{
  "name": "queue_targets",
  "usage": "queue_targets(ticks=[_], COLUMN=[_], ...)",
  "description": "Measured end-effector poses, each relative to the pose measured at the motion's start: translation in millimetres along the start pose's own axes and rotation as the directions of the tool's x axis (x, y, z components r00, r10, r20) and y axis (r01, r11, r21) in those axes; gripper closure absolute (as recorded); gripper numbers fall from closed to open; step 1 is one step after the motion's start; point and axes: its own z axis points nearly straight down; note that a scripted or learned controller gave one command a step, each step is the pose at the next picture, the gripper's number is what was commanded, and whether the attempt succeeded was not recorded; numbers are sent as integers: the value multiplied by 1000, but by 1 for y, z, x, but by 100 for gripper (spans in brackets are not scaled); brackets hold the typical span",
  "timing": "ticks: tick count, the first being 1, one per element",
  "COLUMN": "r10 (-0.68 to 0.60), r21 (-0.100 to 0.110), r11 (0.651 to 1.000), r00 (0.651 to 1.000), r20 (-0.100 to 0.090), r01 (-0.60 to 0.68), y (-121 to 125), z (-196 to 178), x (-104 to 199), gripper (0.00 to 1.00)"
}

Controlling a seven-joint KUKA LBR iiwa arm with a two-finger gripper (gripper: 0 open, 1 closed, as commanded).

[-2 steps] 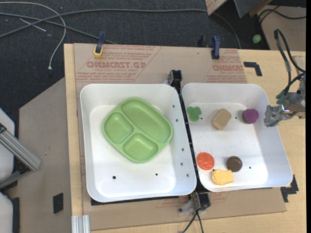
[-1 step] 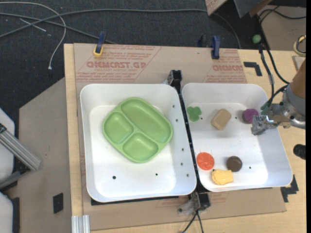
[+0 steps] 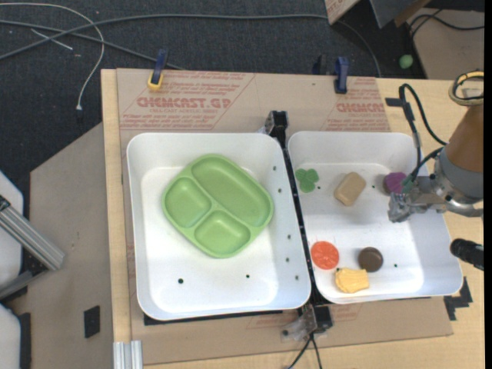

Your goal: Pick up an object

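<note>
The pincer hangs low over the right bin, near the bin's right wall. It comes in from the right on a grey arm with an orange band. It is small and partly blurred, and the view does not tell whether it is spread or pressed together. No thing can be seen in its grip.

A purple thing lies just above the pincer, very close to it; whether they touch is not clear. A tan block lies to the left of the pincer, a bit higher in the view. Farther left, near the bin's left wall, is a green thing.

Below and to the left of the pincer sits a brown ball. An orange disc lies left of the ball. A yellow thing lies just under those two, near the bin's front edge.

The left bin is well away to the left of the pincer. A green tray with three parts lies in it, turned at a slant.

Both bins rest on a brown board. Two clamps hold the board's far edge, up and to the left of the pincer.
</note>
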Motion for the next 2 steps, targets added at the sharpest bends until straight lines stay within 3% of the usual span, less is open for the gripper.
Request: queue_targets(ticks=[1, 2], r10=[0, 1], r21=[7, -2], r11=[1000, 1000], r00=[1000, 1000], r20=[-2, 0], r01=[0, -1], y=[-5, -3], z=[63, 48], x=[1, 1], gripper=[0, 100])
